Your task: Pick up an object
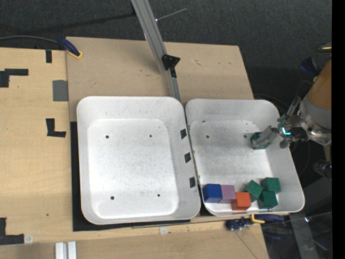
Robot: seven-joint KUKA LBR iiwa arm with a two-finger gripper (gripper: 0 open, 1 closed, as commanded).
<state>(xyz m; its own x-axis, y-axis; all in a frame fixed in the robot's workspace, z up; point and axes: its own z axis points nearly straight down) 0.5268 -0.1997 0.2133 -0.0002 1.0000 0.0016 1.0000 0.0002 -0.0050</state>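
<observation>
Several small blocks lie along the near edge of the right bin: a blue block, a purple block, an orange block and three green blocks. My gripper reaches in over the right side of this bin, well behind the blocks and apart from them. A small greenish patch shows at its tip, and I cannot tell whether that is an object or part of the gripper.
The left bin sits beside the right one. A slanted metal rail with a black clamp crosses the bench behind the bins. The arm's wrist hangs over the right bin's right rim.
</observation>
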